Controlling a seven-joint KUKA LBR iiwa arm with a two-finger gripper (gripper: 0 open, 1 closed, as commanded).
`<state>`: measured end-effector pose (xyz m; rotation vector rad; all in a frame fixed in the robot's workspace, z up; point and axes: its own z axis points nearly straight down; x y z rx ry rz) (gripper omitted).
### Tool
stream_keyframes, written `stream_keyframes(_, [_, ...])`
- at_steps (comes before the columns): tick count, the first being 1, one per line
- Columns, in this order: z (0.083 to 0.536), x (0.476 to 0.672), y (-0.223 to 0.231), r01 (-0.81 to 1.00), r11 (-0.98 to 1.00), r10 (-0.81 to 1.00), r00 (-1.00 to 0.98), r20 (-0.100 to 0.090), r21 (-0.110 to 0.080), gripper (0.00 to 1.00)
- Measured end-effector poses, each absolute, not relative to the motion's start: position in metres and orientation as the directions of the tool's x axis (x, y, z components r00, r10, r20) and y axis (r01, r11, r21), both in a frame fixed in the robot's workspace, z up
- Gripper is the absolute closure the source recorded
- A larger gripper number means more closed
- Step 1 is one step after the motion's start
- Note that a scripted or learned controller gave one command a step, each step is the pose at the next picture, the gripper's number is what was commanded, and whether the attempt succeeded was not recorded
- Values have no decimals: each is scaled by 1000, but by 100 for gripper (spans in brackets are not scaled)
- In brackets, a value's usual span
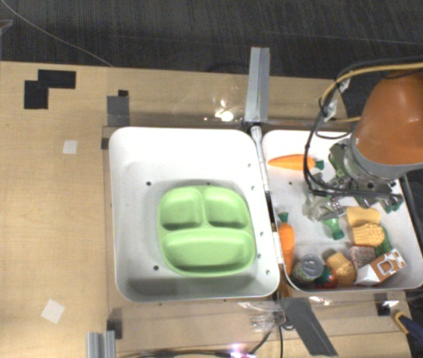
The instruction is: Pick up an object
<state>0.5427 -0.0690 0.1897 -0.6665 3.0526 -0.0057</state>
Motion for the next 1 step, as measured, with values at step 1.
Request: stream_keyframes(1, [236,604,-143,-407,913,-407,-913,-13,-9,100])
